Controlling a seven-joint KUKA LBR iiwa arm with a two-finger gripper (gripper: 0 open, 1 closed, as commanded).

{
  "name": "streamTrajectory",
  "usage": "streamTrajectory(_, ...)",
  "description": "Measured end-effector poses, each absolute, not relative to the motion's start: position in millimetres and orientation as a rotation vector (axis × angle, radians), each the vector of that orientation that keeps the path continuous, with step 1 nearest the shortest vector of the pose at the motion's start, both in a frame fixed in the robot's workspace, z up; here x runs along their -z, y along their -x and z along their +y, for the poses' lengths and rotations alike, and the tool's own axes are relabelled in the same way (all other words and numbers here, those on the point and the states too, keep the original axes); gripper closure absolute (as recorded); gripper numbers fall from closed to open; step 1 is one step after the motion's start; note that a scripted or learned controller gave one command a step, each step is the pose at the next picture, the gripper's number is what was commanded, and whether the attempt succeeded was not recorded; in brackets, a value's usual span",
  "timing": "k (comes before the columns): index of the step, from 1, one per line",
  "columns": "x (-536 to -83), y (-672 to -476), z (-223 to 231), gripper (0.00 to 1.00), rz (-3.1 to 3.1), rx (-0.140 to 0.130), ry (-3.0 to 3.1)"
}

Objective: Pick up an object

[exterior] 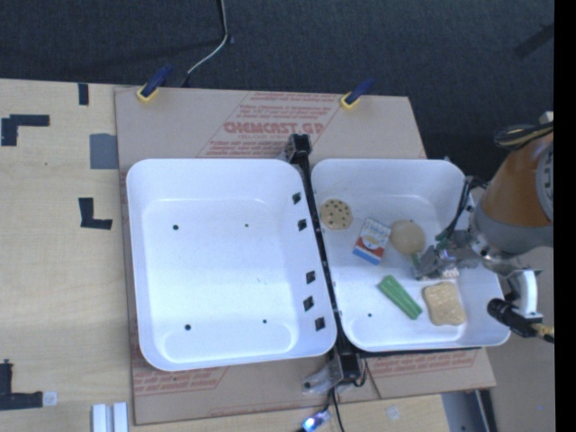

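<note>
Nothing lifted yet: gripper (435, 261) is hovering low in the right bin (396, 175) between the round tan ball (407, 237) and tan cracker (444, 302), finger state impossible to tell, nothing visibly grasped.

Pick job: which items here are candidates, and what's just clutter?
Job:
tool
cookie
small carton
tan ball
green stick
cracker
right bin

Lying about:
left bin
cardboard sheet
two clamps
cable
</note>
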State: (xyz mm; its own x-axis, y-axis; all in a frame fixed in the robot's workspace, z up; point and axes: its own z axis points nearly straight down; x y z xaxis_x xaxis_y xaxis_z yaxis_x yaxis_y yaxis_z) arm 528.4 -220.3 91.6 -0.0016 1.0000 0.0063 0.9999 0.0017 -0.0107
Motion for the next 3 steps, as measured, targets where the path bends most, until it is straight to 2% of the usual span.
streamTrajectory(1, -87.5, -483.8, -208.4, 1.00, -2.222, 0.000, 2.224)
streamTrajectory(2, -173.4, -562.4, -224.2, 1.00, -2.233, 0.003, 2.222)
streamTrajectory(3, -117.2, -497.0, -223.7, 1.00, -2.209, -0.011, 2.214)
